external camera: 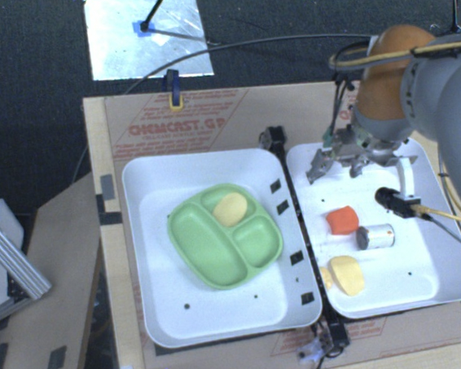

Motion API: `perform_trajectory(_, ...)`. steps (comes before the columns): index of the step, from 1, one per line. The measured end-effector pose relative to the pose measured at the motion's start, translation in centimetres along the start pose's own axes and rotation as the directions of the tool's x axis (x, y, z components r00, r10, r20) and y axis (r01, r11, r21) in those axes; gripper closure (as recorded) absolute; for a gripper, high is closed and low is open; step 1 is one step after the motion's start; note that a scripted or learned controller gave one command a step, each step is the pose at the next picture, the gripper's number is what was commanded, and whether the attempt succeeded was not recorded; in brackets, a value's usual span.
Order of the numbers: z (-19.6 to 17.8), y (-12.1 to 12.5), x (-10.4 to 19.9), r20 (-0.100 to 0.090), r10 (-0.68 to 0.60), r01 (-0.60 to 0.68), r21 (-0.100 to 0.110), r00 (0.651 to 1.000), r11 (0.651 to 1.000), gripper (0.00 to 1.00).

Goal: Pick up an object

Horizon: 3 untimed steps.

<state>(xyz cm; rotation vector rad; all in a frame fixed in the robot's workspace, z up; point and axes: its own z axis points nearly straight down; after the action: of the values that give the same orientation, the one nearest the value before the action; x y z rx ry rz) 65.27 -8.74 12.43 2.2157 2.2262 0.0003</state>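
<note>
So the orange block [342, 220] sat in the right bin [452, 267], just below the gripper [339, 166] and not touching it, with a small grey cylinder [375, 236] beside it and a yellow piece [346, 275] further down. The gripper hung over the bin's upper part, fingers spread apart with nothing between them. Off to its left, the other bin [170, 309] held a green divided tray [220, 242] with a yellow lump [231, 210] in one compartment.

cam: single, fixed – above bench [206, 112] | slanted down | both bins
</note>
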Motion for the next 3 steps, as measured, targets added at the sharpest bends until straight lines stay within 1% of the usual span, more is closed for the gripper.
perform_trajectory(1,-1.1,0.1,0.0,0.001,0.000,0.000,-0.003,1.000,1.000,1.00)
perform_trajectory(2,-7.3,0.1,-0.3,0.000,0.001,-0.001,-0.002,1.000,1.000,1.00)
perform_trajectory(3,-12.0,-0.6,-0.9,0.000,0.004,-0.004,0.000,1.000,1.000,1.00)
